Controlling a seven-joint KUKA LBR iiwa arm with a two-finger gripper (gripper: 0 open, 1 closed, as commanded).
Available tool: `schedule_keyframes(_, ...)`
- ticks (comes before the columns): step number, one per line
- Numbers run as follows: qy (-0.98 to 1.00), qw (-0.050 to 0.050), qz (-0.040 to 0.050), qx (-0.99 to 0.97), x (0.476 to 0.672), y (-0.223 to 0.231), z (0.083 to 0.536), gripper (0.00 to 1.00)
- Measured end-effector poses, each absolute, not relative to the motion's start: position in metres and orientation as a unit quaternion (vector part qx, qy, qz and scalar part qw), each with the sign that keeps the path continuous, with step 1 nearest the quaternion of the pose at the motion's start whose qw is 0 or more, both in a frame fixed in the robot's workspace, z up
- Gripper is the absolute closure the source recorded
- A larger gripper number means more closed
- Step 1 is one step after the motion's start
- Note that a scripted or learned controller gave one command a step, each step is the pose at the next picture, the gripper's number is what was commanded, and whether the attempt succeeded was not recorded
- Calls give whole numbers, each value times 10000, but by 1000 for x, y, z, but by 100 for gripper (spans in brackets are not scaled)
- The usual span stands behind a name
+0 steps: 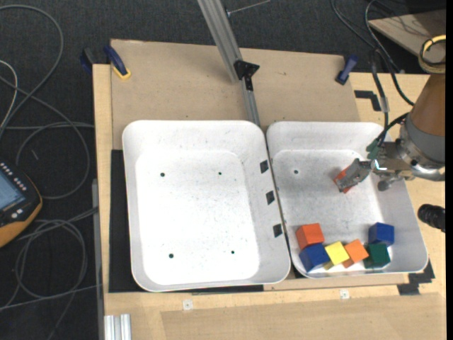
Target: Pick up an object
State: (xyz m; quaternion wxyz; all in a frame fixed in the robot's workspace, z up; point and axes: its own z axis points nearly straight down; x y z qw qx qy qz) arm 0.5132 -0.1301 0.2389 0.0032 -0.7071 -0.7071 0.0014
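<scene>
orange and grey, the arm (pixel 425 129) reaches in over the right bin (pixel 396 197), and its gripper (pixel 348 177) hangs above the bin's bare middle floor. the tip looks reddish and grey, but it is too small and blurred to read, so whether it is spread or pressed together i cannot tell, and nothing can be made out between its tips.

the blocks lie toward the camera from the gripper, bunched in the bin's near corner, well apart from the tool. closest to it is the orange block (pixel 309 234); just past that, nearer the camera, sit a blue block (pixel 314 256) and a yellow block (pixel 337 252) touching each other. beside those comes a second orange block (pixel 357 250), then a green block (pixel 378 256) with another blue block (pixel 381 233) just behind it.

across from the gripper, on the side away from the arm, lies the left bin (pixel 141 211). beyond the tool, a slanted metal bar (pixel 223 30) crosses the wooden bench (pixel 184 83).
</scene>
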Motion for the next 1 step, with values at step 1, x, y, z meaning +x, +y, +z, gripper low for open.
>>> schedule_keyframes(1, -7071, 11, 0, -7071, 514, -130, 241, 0)
